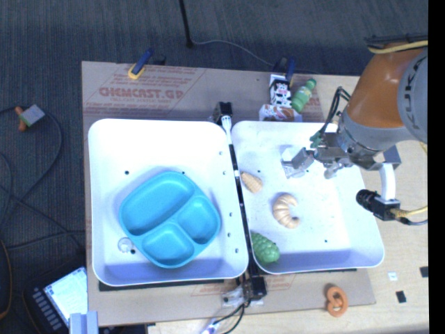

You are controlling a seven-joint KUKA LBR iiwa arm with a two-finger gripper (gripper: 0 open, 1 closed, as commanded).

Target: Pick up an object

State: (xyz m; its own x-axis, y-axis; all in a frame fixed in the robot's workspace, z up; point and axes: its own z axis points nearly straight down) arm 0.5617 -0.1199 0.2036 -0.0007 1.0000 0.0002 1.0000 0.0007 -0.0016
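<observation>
Right bin (361,256): croissant (285,209) lies upright-to-slanted lengthwise.

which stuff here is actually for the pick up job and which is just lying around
For the job: the hand over the right bin; in that bin, the croissant, the small bread roll, the green toy.

Lying about: blue divided plate in the left bin, pretzel on the bench, green bottle behind the bins.
</observation>
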